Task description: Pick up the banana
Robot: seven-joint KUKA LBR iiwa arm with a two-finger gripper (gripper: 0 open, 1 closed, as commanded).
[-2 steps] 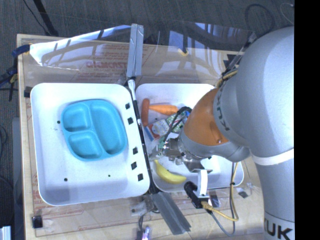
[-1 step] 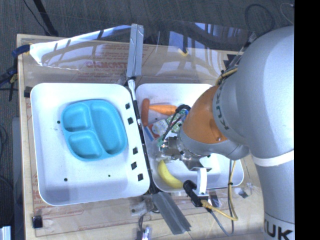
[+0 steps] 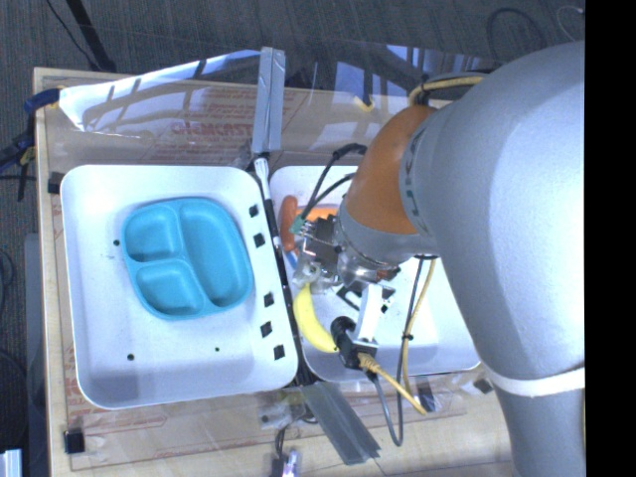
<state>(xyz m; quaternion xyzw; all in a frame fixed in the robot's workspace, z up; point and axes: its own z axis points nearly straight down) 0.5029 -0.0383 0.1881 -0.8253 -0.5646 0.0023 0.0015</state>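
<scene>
I see the banana [image 3: 313,323] lying along the left wall of the right bin [image 3: 452,351], toward its near edge. My gripper [image 3: 320,266] hangs right at the fruit's far end; whether it is apart or together I cannot tell. I judge this the reach-and-grasp step. Next I need a clean closure round the banana, then lift. Beyond, an orange object [image 3: 288,212] sits by the same wall.

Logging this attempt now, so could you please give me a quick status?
Gripper low in right bin, over banana's upper end. Banana lying against left wall. Orange item just behind.
</scene>
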